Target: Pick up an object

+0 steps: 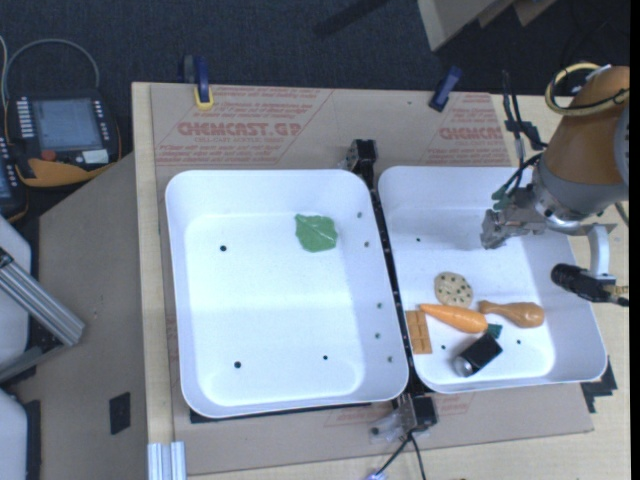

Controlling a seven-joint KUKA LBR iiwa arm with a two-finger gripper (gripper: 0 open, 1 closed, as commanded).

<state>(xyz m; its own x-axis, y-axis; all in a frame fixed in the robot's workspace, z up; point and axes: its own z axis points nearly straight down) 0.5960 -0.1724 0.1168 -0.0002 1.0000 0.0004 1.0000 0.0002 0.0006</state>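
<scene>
- Two shallow white bins sit side by side on a cardboard-covered bench; the left bin holds a single green leaf-shaped piece toward its 1 o'clock corner.
- Four candidate things lie in the right bin, all gathered toward its 6 o'clock edge: a speckled cookie, an orange carrot just below it, a tan gourd-shaped piece at the carrot's 3 o'clock, and a small black item at the carrot's 5 o'clock.
- Reaching in from 3 o'clock, the arm has its gripper low over the bare upper part of the right bin, at about 1 o'clock from the cookie and apart from every item.
- Whether the tool's tips stand apart or together cannot be told at this scale; nothing shows between them, so no grasp can be claimed.
- Judging by that placement, the arm is probably still positioning above the cluster, since a pick calls for a move toward 6 o'clock first.
- Around the bench, dark carpet shows, with a control pendant at 9 o'clock and clamps pinning the board's far edge.
</scene>
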